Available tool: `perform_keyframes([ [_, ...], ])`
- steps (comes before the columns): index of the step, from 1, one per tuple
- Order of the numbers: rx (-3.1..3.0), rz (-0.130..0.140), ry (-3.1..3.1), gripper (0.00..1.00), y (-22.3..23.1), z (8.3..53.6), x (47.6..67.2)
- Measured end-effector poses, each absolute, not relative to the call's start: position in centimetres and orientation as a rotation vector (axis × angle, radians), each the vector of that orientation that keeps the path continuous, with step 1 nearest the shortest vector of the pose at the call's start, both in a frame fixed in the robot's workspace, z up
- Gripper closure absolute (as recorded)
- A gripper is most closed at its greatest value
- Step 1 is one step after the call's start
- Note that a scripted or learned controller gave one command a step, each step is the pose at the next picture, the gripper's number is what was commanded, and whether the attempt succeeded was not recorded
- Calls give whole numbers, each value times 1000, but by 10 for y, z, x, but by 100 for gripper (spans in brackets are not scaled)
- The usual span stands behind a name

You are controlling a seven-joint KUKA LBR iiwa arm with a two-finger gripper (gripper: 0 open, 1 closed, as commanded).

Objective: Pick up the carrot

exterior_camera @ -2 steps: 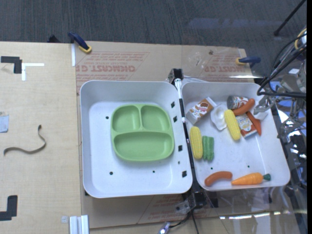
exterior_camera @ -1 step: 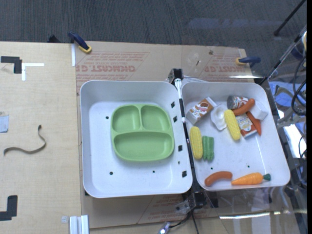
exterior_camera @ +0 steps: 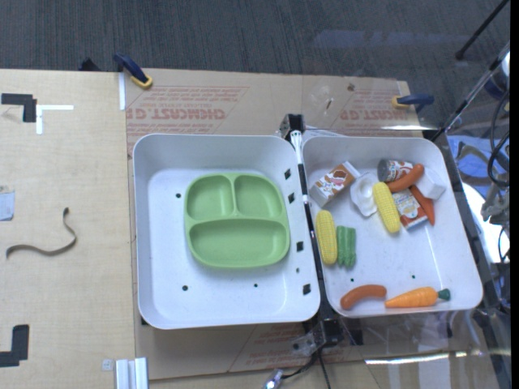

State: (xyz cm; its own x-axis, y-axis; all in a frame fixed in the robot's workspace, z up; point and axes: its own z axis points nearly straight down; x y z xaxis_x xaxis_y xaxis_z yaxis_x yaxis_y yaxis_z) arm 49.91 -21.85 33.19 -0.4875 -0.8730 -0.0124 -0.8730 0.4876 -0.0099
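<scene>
The orange toy carrot with a green stem end (exterior_camera: 415, 298) lies flat along the near wall of the right white plastic bin (exterior_camera: 454, 217), just beside a red-orange toy sausage (exterior_camera: 363, 296), so a grasp from above looks feasible. Whether the fingers are open, I cannot tell.

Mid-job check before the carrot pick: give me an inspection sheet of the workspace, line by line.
Surface: wooden bench bearing two white bins, left bin and right bin.
Job's things: carrot lies along the right bin's near edge, green end to the right, beside a sausage.
Clutter: two corn cobs, green beans, snack packets and a second carrot in the right bin; green divided plate in the left bin.
Grippers: nothing seen.
Cables: dark cord on the bench at left; wires at the right edge.
Surroundings: dark carpet; blue clamps at the far edge.
</scene>
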Motion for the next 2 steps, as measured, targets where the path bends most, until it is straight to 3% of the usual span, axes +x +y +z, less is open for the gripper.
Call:
perform_keyframes([
  [1,-1584,-3,2696,0,-218,332,499],
  [2,-1576,-5,2691,100,-218,341,502],
])
